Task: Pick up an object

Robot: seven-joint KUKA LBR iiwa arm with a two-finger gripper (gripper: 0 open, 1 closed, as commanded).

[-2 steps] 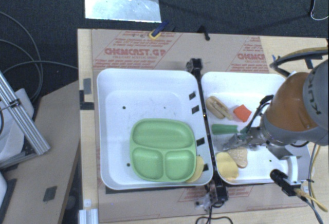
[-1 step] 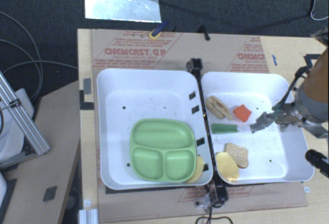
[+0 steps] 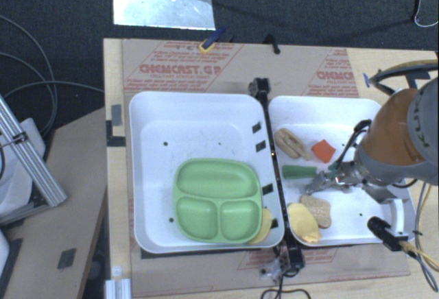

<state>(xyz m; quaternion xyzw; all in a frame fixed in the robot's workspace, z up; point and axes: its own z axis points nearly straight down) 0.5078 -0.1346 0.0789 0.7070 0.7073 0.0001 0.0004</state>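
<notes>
The right bin (image 3: pixel 357 225) holds several small items. A green stick (image 3: pixel 298 171) lies near its left wall, with an orange block (image 3: pixel 323 150) and a tan bread roll (image 3: pixel 291 142) behind it. A tan biscuit (image 3: pixel 318 209) and a yellow piece (image 3: pixel 302 221) lie at the front left. My gripper (image 3: pixel 317 184) is low in this bin, just right of and below the green stick's end and above the biscuit. The metal tip is blurred against the bin floor. Nothing is visibly lifted.
The left bin (image 3: pixel 158 153) carries a green divided plate (image 3: pixel 218 198), with a yellow piece (image 3: pixel 265 225) tucked at its right edge. The grey and orange arm (image 3: pixel 398 136) covers the right bin's right side. A black divider (image 3: pixel 271 153) separates the bins.
</notes>
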